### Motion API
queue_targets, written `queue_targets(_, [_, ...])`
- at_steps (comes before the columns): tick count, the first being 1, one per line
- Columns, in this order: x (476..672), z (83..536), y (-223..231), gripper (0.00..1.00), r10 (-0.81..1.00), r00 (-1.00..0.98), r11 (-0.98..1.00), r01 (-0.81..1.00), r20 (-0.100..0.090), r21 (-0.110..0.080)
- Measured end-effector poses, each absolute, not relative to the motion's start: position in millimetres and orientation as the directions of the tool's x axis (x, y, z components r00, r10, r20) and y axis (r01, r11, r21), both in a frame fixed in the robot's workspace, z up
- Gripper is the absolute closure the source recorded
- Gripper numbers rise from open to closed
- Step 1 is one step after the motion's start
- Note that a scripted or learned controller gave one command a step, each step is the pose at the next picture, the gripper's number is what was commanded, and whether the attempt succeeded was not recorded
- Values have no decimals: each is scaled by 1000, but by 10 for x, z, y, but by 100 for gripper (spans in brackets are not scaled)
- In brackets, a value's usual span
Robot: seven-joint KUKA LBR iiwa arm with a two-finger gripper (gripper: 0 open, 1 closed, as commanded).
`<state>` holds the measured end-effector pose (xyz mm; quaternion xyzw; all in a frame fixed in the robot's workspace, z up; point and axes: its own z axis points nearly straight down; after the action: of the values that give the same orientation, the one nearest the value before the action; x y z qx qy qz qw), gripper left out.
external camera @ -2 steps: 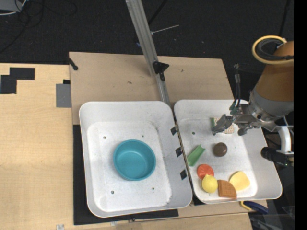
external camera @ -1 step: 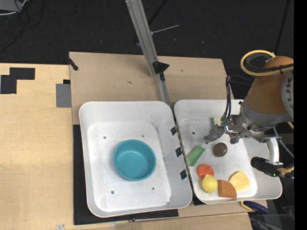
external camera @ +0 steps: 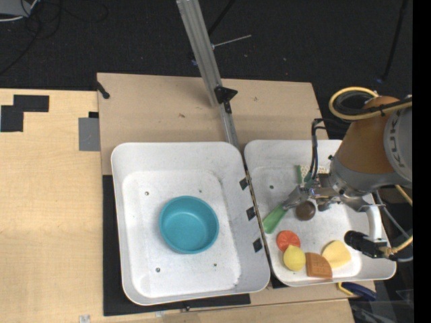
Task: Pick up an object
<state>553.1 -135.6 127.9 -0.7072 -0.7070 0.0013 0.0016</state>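
- A wooden bench is bearing two white bins; the left bin is containing a teal bowl.
- The gripper is hovering in the right bin, fingers clamped on a brown object.
- A green item is lying beside the brown object.

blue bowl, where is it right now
In the camera view, the blue bowl sits alone in the left bin, near its middle.

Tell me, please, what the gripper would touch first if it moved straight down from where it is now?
Probably the brown round object, which sits just under the gripper in the right bin. The green object lies close on its left, so it might be touched too. Depth is hard to judge from this slanted view.
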Motion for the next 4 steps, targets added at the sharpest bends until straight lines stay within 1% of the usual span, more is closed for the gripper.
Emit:
queue_targets(1, [5540,1398,-1363,100,1000,1,-1,1000,0,-1])
queue_targets(2, [5563,2022,-1377,100,1000,0,0,1000,-1,5])
queue_targets(3, [5471,2565,-1371,100,1000,0,0,1000,-1,4])
queue_targets(4, [5472,2701,-1375,100,1000,0,0,1000,0,0])
